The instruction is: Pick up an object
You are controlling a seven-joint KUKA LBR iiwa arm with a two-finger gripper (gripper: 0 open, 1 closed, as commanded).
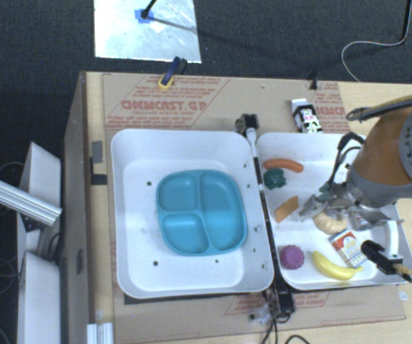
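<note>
My gripper (325,206) is low in the right bin (313,143), its grey arm with the orange band (377,153) reaching in from the right. It hangs just over a beige roll-shaped item (329,223), and I cannot tell whether it touches it. Just left of the gripper lies an orange wedge (286,208). Around them lie an orange sausage (284,165), a green piece (274,180), a purple ball (291,256), a yellow banana (332,266) and a red-and-white carton (348,248).
The left bin (141,145) holds a blue divided plate (201,211). A black clamp (248,125) sits on the wall between the bins. A small black-and-white box (305,116) lies on the cardboard behind the right bin. A black part (379,256) overhangs the right bin's front corner.
</note>
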